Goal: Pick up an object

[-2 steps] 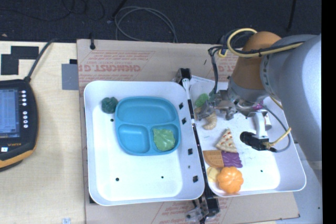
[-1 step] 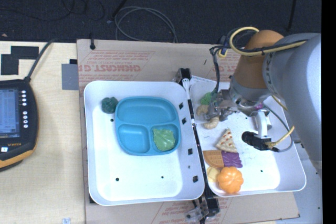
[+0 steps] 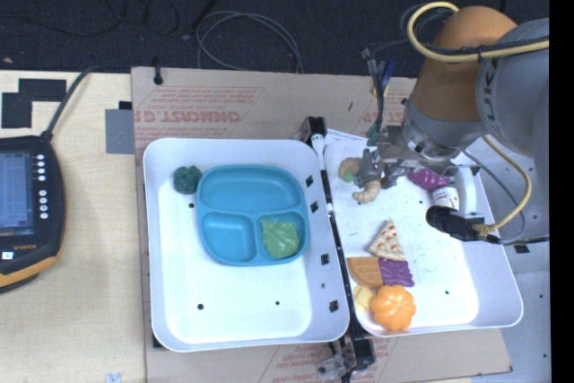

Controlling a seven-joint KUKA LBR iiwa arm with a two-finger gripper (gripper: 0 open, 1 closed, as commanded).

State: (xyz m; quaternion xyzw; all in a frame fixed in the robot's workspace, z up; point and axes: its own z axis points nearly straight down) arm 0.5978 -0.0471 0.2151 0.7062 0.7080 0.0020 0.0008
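Observation:
My gripper [image 3: 371, 169] hangs low over the back left part of the right bin [image 3: 502, 300]. Just below and in front of it lies a small tan, knobbly piece [image 3: 365, 191], touching or nearly touching the gripper. A magenta item [image 3: 428, 178] and a small white bottle [image 3: 444, 195] lie just to the gripper's right, partly hidden under the wrist. Toward the front of the same bin are a pizza slice [image 3: 387, 239], a purple piece [image 3: 395, 272], a brown cracker [image 3: 362, 268] and an orange pumpkin [image 3: 393, 307].
The left bin [image 3: 170, 300] holds a blue divided plate [image 3: 235, 193] with a green leafy piece [image 3: 280, 238] in one compartment, and a dark green lump [image 3: 186, 179] beside it. A pendant [image 3: 22, 202] lies at the far left of the bench.

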